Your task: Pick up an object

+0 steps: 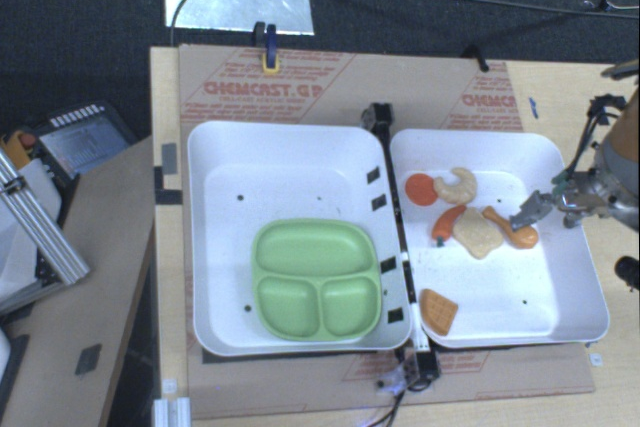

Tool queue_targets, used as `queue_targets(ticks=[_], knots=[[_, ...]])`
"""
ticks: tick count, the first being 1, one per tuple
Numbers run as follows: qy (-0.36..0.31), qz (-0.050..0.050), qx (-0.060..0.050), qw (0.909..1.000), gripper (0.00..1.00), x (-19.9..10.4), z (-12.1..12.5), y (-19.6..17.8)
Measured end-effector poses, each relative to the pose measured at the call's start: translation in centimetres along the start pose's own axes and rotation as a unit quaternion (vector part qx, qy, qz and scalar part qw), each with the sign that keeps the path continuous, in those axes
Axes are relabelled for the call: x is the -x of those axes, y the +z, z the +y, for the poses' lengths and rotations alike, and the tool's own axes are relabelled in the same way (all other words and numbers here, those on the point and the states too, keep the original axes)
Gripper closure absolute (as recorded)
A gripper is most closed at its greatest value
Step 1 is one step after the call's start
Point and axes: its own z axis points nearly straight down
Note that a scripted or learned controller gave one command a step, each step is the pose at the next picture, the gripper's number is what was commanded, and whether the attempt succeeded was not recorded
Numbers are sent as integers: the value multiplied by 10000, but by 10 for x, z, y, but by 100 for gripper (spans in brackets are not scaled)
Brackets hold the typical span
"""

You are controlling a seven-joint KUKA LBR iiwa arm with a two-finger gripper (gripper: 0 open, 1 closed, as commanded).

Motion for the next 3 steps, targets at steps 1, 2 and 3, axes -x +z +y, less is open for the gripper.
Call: queue_targets(ticks=[1, 2, 3], knots=[[10, 7, -24, 10000, 0, 3, -3, 62], [17, 3, 14, 10000, 0, 3, -1, 111], [7, 5, 44, 10000, 100, 2, 1, 97]])
